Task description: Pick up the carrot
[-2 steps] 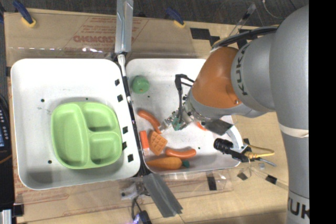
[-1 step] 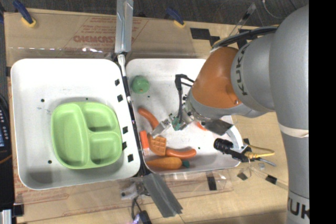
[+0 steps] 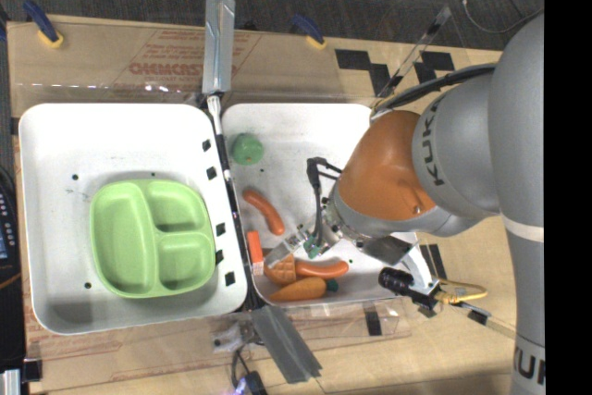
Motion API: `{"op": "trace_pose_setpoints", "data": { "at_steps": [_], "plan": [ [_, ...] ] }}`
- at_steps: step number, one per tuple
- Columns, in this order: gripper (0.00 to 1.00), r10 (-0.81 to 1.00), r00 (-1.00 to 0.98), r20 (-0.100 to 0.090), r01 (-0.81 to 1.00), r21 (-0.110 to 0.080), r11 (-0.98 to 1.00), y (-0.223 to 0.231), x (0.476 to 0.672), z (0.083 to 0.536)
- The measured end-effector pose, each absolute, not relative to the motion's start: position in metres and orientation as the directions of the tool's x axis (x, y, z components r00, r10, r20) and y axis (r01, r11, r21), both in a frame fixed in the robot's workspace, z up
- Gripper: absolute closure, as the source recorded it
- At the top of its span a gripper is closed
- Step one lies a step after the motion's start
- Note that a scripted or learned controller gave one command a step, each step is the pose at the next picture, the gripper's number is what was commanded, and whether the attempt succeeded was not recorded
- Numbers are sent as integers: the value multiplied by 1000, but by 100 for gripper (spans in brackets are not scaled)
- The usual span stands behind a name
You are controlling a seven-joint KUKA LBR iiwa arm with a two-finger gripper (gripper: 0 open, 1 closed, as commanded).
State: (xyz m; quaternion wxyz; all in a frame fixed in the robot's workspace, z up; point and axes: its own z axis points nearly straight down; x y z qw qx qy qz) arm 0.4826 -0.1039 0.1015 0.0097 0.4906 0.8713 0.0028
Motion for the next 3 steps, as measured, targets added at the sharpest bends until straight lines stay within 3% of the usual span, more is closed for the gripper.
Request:
{"op": "trace_pose_setpoints", "data": {
  "at_steps": [1, 2, 3],
  "plan": [
    [0, 994, -109, 0, 994, -1, 109, -143, 572, 286],
    [0, 1000, -28, 2, 1000, -7, 28, -121, 537, 170],
    [0, 1000, 8, -2, 1000, -1, -8, -93, 477, 92]
  ]
}}
